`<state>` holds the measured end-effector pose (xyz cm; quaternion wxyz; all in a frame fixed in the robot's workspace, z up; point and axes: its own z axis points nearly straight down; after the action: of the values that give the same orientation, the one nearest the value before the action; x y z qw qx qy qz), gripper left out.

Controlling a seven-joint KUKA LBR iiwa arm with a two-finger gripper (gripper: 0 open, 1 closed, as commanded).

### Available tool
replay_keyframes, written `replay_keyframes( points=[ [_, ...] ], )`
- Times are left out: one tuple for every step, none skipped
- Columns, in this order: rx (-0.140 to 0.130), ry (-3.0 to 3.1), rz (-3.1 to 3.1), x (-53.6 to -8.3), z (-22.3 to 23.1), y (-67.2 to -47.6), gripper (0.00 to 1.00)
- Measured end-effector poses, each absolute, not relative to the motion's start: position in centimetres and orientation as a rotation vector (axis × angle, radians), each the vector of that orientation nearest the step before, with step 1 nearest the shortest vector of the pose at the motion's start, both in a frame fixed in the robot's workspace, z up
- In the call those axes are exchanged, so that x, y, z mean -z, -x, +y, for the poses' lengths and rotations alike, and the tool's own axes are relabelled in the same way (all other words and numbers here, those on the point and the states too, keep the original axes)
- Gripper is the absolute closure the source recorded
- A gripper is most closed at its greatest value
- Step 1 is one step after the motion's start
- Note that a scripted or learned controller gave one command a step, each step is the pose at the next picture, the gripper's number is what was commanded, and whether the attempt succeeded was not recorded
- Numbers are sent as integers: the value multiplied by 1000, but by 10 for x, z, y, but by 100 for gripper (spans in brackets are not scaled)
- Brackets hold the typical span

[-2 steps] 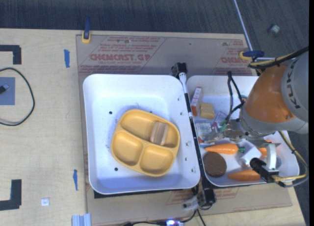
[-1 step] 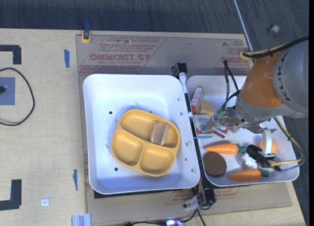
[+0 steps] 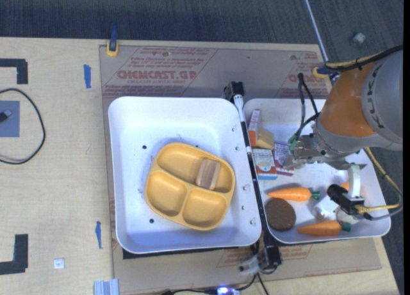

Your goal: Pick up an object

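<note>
Nearest the lens, the grey arm (image 3: 368,105) with its orange band is seen reaching in over the right bin (image 3: 378,226). Whether the end effector (image 3: 298,153) is spread or pressed together cannot be told. The left bin (image 3: 128,121) is occupied by a yellow divided tray (image 3: 173,191), in whose upper compartment a small tan block (image 3: 207,174) is seen. In the right bin, two orange carrots (image 3: 289,193) (image 3: 319,228) are laid near the front, with a round brown disc (image 3: 280,214) between them and small packets (image 3: 264,153) just beside the end effector.
</note>
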<state>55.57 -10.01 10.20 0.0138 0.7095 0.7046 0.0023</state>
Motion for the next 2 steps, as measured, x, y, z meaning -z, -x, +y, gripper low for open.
replay_keyframes(
  points=[
    [-7, -2214, 2213, -90, -95, -601, 100],
    [-1, -2219, 2219, -142, -161, -567, 100]
  ],
)
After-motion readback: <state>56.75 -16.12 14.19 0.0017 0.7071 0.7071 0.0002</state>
